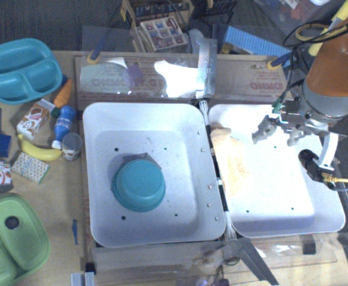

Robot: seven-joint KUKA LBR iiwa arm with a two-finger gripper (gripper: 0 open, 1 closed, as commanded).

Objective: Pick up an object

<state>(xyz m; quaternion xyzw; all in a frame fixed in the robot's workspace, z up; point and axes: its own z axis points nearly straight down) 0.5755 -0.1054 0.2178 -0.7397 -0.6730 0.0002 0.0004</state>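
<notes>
A teal bowl (139,184) sits upside down in the left bin (102,124), on a grey patch. A pale tan object (221,137) lies against the left wall of the right bin (281,213), near its back. My gripper (277,134) hangs over the back part of the right bin, to the right of the tan object and apart from it. Its two fingers are spread open with nothing between them.
The arm's grey wrist and orange band (335,64) stand over the right bin's back right corner, with a black fitting (311,162) beside it. Left of the bins lie a teal tray (22,70), a banana (38,151), a blue bottle (62,124), a can (71,145) and green dishes (10,237).
</notes>
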